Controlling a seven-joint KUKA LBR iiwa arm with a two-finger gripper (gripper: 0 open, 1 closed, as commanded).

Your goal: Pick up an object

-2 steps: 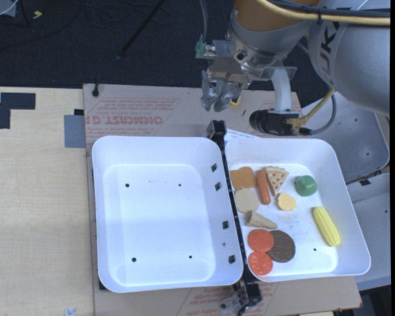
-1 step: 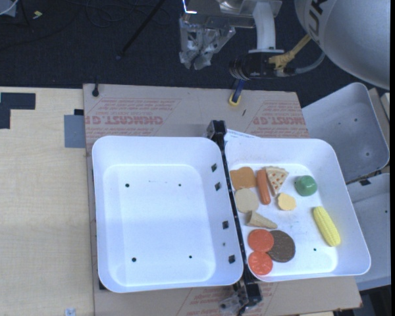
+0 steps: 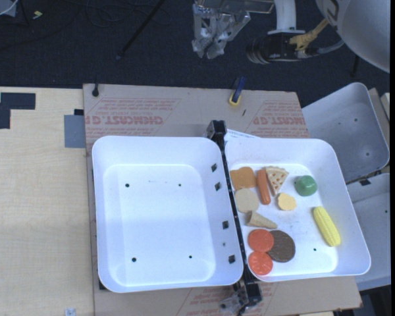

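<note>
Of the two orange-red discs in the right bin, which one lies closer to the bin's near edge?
The lower orange-red disc: it sits by the near rim, below the other disc and left of the brown disc.

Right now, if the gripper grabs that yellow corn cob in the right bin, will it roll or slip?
The yellow corn cob looks rounded and elongated, so it may roll if nudged sideways. It lies apart from other items, probably allowing a clean grasp across its width.

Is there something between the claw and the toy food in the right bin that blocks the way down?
Nothing visible blocks it. The claw hangs at the top of the view, beyond the far edge of the bench. The toy food, such as the corn cob and green piece, lies uncovered in the right bin.
</note>
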